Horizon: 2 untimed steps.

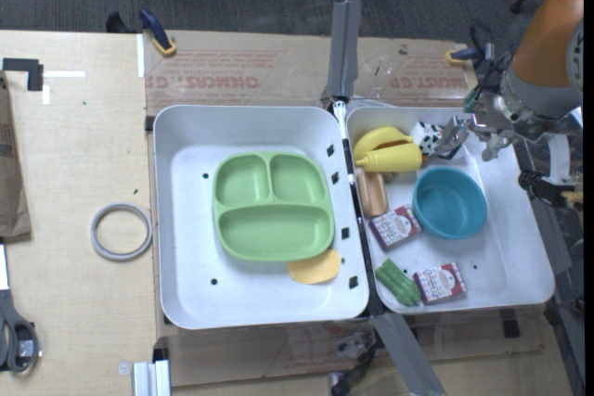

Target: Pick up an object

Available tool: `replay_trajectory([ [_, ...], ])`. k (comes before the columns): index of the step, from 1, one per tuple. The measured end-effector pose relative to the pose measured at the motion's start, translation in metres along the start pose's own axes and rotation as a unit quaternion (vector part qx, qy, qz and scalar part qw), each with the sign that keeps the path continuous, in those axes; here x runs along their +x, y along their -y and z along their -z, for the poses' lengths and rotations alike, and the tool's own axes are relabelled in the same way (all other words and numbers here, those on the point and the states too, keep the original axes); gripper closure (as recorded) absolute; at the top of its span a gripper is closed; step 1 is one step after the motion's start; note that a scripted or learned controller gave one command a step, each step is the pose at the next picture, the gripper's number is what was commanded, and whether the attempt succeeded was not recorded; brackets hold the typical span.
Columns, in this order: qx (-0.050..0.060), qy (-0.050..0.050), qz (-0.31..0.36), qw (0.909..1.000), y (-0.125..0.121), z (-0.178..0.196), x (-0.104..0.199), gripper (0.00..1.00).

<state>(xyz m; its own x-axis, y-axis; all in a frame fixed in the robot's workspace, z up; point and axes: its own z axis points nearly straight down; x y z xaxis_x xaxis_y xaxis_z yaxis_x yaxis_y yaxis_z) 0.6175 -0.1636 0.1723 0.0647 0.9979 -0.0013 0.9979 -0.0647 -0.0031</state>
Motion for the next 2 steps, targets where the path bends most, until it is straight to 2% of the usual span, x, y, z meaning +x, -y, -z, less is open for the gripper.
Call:
replay_trajectory([
  [1, -0.001, 0.000, -0.012, 0.9999, 0.027, 0.030, -0.051, 0.00],
  [2, -0.001, 0.000, 0.026, 0.9997, -0.031, -0.016, -0.014, 0.00],
])
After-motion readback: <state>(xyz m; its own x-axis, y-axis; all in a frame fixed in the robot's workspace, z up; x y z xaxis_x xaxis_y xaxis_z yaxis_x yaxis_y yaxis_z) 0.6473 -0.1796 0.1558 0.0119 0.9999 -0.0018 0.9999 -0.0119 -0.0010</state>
